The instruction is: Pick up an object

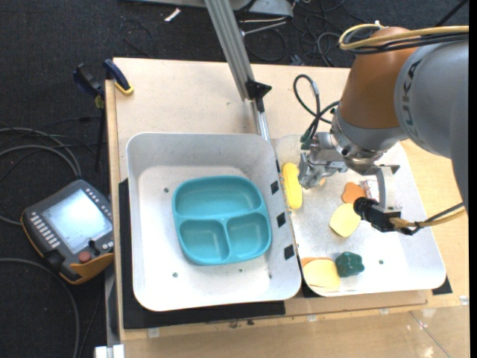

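My gripper hangs low over the left part of the right bin, under the grey and orange arm. Just to its left a long yellow object lies against the bin's left wall, close to the gripper; I cannot tell if they touch. An orange piece lies right of the gripper. A pale yellow piece sits below that. At the bin's front are a yellow and orange piece and a dark green object.
The left bin holds a teal divided plate. A metal pole slants over the bench behind the bins. Black cables trail from the wrist across the right bin. A teach pendant lies on the floor at left.
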Tool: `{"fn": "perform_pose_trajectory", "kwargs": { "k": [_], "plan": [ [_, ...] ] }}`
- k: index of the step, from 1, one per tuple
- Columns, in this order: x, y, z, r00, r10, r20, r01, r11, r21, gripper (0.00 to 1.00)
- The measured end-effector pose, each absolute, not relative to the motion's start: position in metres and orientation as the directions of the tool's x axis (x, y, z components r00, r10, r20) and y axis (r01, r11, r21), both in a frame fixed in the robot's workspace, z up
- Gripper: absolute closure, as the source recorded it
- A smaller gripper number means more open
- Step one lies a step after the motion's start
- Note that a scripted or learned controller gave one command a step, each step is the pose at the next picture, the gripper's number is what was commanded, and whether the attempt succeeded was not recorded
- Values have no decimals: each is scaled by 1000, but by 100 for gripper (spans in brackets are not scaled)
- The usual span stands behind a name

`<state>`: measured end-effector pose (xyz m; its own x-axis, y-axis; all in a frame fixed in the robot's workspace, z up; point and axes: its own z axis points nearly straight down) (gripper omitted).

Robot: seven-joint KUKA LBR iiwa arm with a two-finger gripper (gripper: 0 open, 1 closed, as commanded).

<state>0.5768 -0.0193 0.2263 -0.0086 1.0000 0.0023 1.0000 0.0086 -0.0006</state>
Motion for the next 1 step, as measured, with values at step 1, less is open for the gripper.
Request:
{"fn": "perform_pose_trajectory", "kwargs": {
  "k": [1],
  "plan": [
    [585, 30, 220, -8, 1000, 1, 1000, 8, 0, 100]
  ]
}}
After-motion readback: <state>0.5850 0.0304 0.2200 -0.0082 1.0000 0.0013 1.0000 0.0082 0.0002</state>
